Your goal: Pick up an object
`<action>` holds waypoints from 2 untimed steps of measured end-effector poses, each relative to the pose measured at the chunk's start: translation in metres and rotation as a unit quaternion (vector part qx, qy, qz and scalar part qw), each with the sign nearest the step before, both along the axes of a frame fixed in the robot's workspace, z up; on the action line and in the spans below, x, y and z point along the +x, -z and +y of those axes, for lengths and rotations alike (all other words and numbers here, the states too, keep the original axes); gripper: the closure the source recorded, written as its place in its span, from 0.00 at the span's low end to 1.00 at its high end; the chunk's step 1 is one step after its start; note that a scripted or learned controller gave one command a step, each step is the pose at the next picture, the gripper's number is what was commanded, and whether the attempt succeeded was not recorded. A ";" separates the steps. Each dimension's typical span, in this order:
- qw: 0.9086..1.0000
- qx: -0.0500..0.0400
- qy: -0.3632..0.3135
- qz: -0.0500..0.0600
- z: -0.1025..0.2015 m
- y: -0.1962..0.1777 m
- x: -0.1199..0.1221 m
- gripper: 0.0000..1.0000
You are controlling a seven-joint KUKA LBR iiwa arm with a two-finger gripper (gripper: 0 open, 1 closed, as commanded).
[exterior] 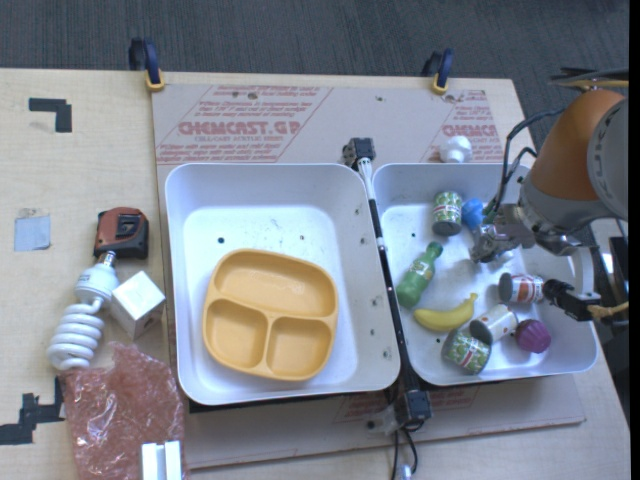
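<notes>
Right now the gripper (492, 240) hangs low over the upper middle of the right bin (400, 183), and whether it is released or clenched I cannot tell. Just beside it sit a small green can (447, 211) and a blue piece (472, 211); a green bottle (418, 274) lies to its lower left, a banana (445, 314) below, and a red-capped jar (521, 288) just under the wrist. The left bin (180, 198) holds a yellow divided tray (268, 313). Judging by the crowding, a clean pick means choosing one item with free space on both sides, centring over it, and descending straight so neighbours are not nudged; the banana or the bottle look like the most isolated candidates
</notes>
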State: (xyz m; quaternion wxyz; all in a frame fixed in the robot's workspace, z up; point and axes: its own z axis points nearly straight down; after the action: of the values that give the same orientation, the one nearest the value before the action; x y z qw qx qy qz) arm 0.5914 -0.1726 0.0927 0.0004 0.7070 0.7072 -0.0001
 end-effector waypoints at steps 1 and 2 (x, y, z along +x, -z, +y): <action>1.000 0.000 0.001 0.000 -0.007 0.000 -0.078 0.00; 1.000 0.000 0.001 -0.001 -0.008 -0.010 -0.077 1.00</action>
State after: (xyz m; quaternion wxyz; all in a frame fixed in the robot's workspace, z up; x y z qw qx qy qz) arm 0.5147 -0.1802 0.1024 0.0011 0.7079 0.7063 0.0005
